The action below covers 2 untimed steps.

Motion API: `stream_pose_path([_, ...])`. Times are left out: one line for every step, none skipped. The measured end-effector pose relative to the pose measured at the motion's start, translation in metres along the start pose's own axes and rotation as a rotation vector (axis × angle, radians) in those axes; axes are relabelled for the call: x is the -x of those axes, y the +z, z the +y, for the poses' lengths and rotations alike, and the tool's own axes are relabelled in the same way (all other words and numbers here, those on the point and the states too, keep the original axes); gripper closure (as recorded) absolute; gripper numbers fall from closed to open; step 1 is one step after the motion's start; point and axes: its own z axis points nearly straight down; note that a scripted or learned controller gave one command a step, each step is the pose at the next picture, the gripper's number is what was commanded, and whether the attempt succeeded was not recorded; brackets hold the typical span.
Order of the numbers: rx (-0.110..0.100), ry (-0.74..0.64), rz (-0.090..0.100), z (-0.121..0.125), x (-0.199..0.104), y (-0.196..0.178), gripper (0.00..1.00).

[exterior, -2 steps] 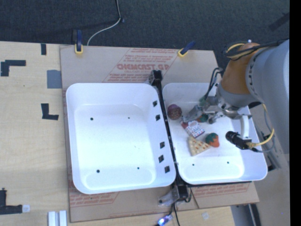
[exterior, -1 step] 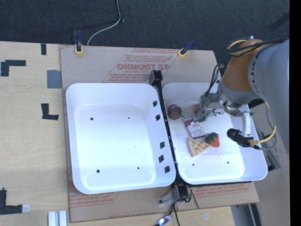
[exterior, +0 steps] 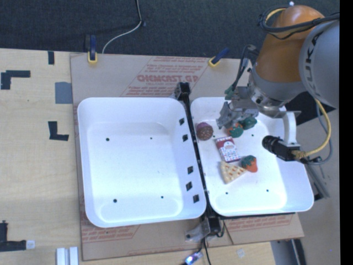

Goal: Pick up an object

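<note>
The right bin (exterior: 276,200) holds several small items. A dark red round piece (exterior: 204,131) lies near its left wall. A red and white packet (exterior: 227,149) sits in the middle, with a yellow wedge (exterior: 232,173) below it and a red and green strawberry-like toy (exterior: 251,163) to the wedge's right. My gripper (exterior: 233,123) hangs low over the bin's upper part, right at a green toy (exterior: 241,126) that shows beside its tip. The arm's grey and orange wrist (exterior: 281,54) covers the bin's far right corner.
The left bin (exterior: 132,159) lies beside the right one, with a black clip-studded divider (exterior: 190,148) between them. Both rest on a cardboard sheet (exterior: 160,76). A black cable end (exterior: 278,147) and a yellow hose (exterior: 322,142) hang at the right bin's right side.
</note>
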Motion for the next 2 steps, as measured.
stream_pose_path([-0.009,0.011,-0.003,-0.054,0.006,-0.035,1.0])
stream_pose_path([-0.004,0.006,-0.003,-0.015,-0.027,-0.089,1.0])
